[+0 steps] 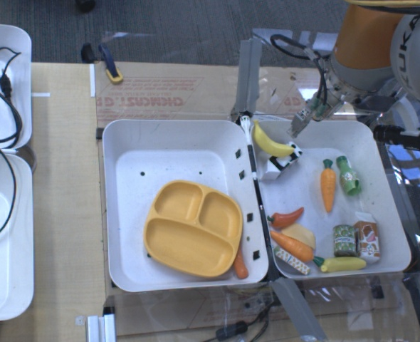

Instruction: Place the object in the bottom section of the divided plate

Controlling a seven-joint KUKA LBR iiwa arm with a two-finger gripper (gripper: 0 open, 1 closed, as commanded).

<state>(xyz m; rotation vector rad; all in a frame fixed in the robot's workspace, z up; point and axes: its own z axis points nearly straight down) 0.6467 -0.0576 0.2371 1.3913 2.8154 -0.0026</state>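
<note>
Camera view from above, at a slant. At the lower edge of the right bin [391,191] lie a yellow corn cob [342,263], a small patterned packet [291,261], a large carrot [292,244], a green can [344,241] and a brown carton [367,240], with a pale yellow wedge [302,233] and a red chili pepper [286,217] just beyond them. Level with these, in the left bin [121,212], the yellow divided plate [193,227] rests on the bin floor, its one wide section toward the bottom of the frame and two smaller sections above; a small orange piece [240,266] touches its lower right rim. Farther up the right bin stand an upright-lying carrot [327,184] and a green bottle [348,175], side by side and apart. Higher still, a black-and-white item [285,160] sits against a banana [270,140], which lies near the wall between the two bins. Above the banana, at the upper edge of the right bin, the tool [300,124] hangs from the grey arm [381,27] with its orange band; whether its fingers are apart or together cannot be told, and nothing is seen between them. The tabletop [60,191] extends left of the bins.
</note>
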